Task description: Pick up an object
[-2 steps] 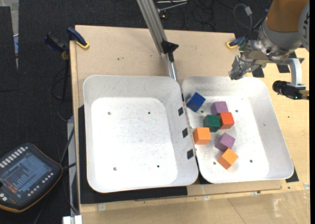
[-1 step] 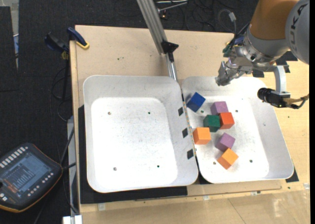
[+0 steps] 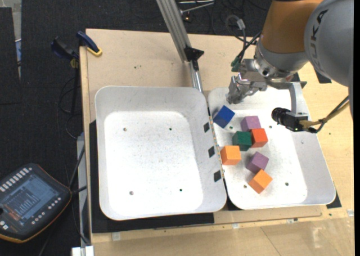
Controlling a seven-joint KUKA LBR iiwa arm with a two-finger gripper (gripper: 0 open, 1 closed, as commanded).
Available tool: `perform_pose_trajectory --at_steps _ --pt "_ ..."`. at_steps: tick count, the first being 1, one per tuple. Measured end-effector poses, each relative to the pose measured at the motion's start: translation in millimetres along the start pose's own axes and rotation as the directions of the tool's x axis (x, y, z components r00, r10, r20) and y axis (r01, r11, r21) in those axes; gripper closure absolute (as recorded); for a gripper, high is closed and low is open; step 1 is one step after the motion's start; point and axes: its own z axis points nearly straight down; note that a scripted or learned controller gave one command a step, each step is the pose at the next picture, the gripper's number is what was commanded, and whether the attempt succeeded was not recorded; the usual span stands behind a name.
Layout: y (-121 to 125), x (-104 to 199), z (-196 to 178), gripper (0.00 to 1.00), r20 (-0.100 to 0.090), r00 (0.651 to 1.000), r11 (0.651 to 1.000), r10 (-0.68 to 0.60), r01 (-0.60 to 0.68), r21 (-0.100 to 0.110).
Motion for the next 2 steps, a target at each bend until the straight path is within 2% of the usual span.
perform_pose_trajectory --at_steps 1,2 --pt "-12 57 17 1.00 0.000 1.000 1.000 0.000 0.000 0.001" --pt "-14 114 11 1.00 0.000 1.000 1.000 0.000 0.000 -0.003"
